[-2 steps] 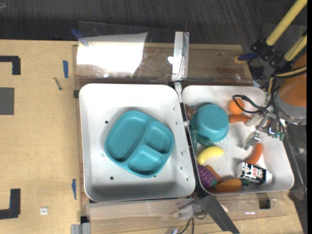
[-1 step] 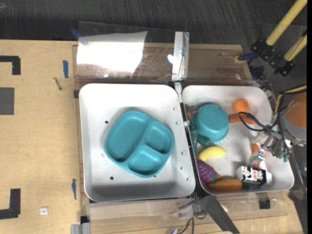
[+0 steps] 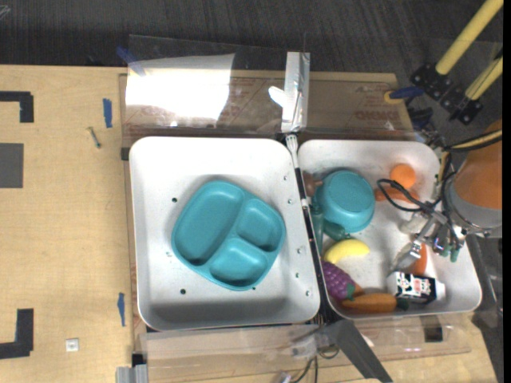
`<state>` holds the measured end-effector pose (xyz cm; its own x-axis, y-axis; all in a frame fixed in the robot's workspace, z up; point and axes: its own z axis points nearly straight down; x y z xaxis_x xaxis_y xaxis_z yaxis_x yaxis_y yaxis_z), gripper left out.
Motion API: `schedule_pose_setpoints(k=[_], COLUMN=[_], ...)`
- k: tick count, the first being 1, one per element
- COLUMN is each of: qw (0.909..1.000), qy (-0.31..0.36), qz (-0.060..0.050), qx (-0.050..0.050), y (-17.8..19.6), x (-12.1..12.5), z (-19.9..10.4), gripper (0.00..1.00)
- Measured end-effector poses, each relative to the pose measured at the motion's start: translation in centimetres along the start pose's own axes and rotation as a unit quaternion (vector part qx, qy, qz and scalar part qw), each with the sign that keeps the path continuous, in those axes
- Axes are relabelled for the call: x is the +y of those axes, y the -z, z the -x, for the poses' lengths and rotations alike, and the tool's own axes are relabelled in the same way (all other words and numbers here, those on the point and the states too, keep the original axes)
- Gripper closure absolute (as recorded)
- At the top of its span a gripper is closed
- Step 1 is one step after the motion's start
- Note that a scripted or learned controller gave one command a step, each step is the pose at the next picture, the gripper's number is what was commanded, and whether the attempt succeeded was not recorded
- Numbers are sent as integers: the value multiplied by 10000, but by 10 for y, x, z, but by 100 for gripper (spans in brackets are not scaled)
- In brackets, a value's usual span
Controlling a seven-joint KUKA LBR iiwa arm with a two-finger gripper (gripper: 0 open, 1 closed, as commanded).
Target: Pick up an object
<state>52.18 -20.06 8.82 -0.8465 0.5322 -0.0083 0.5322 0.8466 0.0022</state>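
1. The left bin (image 3: 152,214) is the biggest thing on the bench and takes the 9 o'clock half of the pair.
2. The right bin (image 3: 467,290) sits against it on the 3 o'clock side; their inner rims touch.
3. A teal divided plate (image 3: 227,234) with three compartments lies flat near the centre of the left bin, apart from its walls.
4. The arm (image 3: 483,186), grey with its orange band, comes in at 3 o'clock over the right bin's outer edge.
5. A teal cup (image 3: 347,202) sits toward 10 o'clock in the right bin, near the shared rim.
6. The gripper (image 3: 423,250) hangs low toward 4 o'clock in the right bin, among cables; whether it is spread or closed cannot be told, and nothing is visibly held in it.
7. A yellow lemon-shaped toy (image 3: 347,251) lies at 6 o'clock of the cup, just beside it.
8. A small white carton with black print (image 3: 415,286) lies at 6 o'clock of the gripper, close under it.
9. An orange carrot-shaped toy (image 3: 371,302) lies along the bin's 6 o'clock wall, beside the carton.
10. A purple grape toy (image 3: 335,279) sits at 7 o'clock, touching the carrot's end.
11. An orange ball (image 3: 405,175) rests toward 1 o'clock in that bin.
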Motion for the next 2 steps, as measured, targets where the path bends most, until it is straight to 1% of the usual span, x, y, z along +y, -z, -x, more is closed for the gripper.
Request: schedule_pose_setpoints(k=[1, 2], qw=[9993, 9994], qy=[-350, -345], qz=[34, 7], qx=[-88, -39], y=[2, 1], x=[-3, 2], z=[-18, -19], gripper=[0, 0])
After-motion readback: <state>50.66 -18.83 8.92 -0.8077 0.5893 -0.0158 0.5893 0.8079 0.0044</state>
